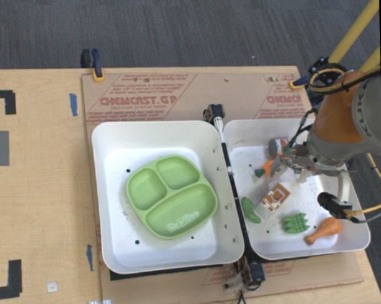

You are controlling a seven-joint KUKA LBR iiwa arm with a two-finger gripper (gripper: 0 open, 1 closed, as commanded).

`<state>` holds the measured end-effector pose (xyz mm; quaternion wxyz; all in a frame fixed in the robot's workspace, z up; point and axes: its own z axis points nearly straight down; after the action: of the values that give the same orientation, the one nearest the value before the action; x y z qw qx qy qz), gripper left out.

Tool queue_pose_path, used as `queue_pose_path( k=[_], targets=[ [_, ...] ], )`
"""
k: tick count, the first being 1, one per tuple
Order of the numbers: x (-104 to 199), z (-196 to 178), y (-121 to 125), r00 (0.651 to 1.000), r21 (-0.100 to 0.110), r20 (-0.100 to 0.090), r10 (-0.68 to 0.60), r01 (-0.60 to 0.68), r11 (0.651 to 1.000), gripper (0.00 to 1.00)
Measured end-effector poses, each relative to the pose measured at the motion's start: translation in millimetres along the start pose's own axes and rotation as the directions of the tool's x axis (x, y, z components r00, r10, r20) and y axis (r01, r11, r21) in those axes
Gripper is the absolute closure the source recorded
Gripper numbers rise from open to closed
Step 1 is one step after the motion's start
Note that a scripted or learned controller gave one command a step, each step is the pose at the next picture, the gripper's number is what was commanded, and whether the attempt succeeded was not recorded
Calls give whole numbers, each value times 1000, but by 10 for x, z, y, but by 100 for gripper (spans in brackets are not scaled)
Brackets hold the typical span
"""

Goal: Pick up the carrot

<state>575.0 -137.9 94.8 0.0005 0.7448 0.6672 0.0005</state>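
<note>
you are looking down on the desk with two white bins side by side. the left bin holds a green divided plate, three compartments, sitting a little tilted to the bin's edges. the right bin holds the small toys.

the arm comes in from the right, its orange band above the wrist, and the tool is low over the upper middle of the right bin. you can see a small orange and green piece, which looks like the carrot, just at the left of the tool's tip, touching or very nearly touching it. whether the carrot sits between the fingers or only beside them cannot be told from this angle, and how far the tool is open cannot be told either, since the wrist body covers most of it.

below the tool lies a small brown and white box, tilted. left of it, close to the bin's left wall, is a dark green leafy piece. nearer the front wall is a lighter green ridged toy, and just to its right an orange drumstick-shaped toy, near the front right corner. a black cable with yellow ends hangs from the arm over that corner.
</note>
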Motion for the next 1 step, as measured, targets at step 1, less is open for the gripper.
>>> queue_pose_path(
  k=[1],
  targets=[
    [165, 62, 460, 913, -2, -2, 408, -408, 913, 0]
  ],
)
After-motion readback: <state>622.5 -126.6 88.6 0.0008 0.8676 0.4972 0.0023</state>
